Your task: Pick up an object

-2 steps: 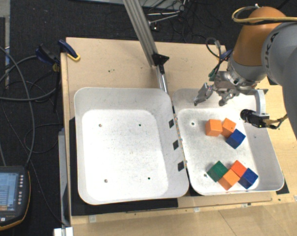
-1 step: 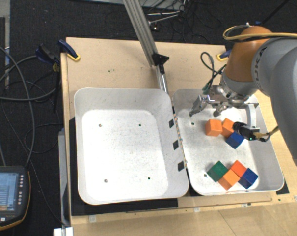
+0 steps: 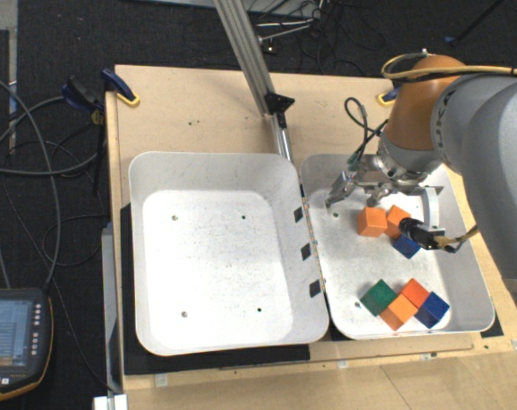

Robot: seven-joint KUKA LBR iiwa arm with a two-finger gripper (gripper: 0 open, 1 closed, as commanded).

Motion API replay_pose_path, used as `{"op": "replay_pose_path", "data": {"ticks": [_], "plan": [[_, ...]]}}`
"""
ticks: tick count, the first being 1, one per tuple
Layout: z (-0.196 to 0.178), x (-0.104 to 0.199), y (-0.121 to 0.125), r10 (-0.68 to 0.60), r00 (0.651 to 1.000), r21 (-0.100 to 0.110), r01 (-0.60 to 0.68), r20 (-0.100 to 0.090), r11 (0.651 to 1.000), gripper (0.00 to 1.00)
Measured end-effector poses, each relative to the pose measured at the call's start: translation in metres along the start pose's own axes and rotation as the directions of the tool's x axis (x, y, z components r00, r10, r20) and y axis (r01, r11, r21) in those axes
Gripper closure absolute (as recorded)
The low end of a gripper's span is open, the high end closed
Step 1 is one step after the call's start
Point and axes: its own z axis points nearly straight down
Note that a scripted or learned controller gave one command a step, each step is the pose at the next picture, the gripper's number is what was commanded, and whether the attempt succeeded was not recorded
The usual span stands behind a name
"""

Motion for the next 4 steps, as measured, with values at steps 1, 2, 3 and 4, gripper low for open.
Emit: {"op": "replay_pose_path", "data": {"ticks": [1,2,3,4], "plan": [[-0.012,0.000,0.001,0.001,1.000,-0.005,-0.001,0.001,1.000,1.00],[-0.067,-0.010,0.005,0.000,1.000,-0.010,0.000,0.002,1.000,1.00],[-0.113,-0.003,0.008,-0.004,1.000,-0.010,0.004,0.001,1.000,1.00],[-0.167,-0.003,0.009,-0.003,1.000,-0.011,0.003,0.002,1.000,1.00]]}}
